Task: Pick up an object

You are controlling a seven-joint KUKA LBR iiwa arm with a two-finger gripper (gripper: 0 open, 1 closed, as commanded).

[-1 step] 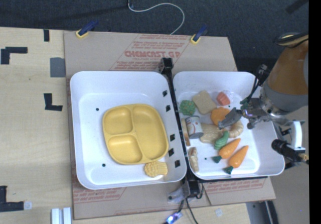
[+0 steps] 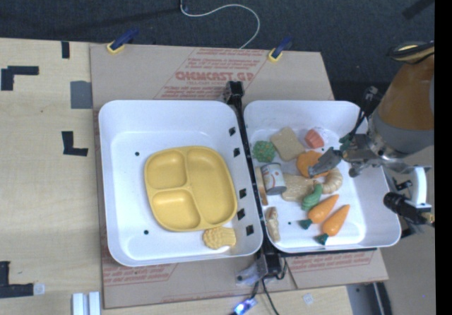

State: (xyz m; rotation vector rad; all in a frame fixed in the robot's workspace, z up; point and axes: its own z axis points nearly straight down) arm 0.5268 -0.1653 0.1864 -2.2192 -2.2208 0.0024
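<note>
We see two shallow white plastic bins w/ rounded corners side by side on a brown cardboard sheet [image 2: 205, 70]. Left bin [image 2: 120, 130] holds a yellow tray [image 2: 189, 188] w/ three compartments, smooth and glossy; just off its 5 o'clock corner lies a bumpy yellow corn piece [image 2: 219, 237].

Right bin [image 2: 367, 229] holds a pile of toy food. Around the bin's middle: tan bread-like slab [image 2: 287, 143] at 11 o'clock, knobbly green piece [image 2: 264, 151] at 10, salmon-red piece [image 2: 314, 139] at 12, small can [image 2: 273, 179] at 9, two tapered orange carrots [image 2: 330, 216] w/ green tips at 5, pale lumpy bit [image 2: 271, 222] at 7.

Arm [image 2: 409, 105] comes in from 3 o'clock. The gripper [image 2: 326, 162] sits low over the pile, dark metal fingers [image 2: 323, 164] slanting toward 8 o'clock, right against a round orange piece [image 2: 309, 162]. We can't tell if the fingers are spread or pinched, nor if anything's between them.
</note>
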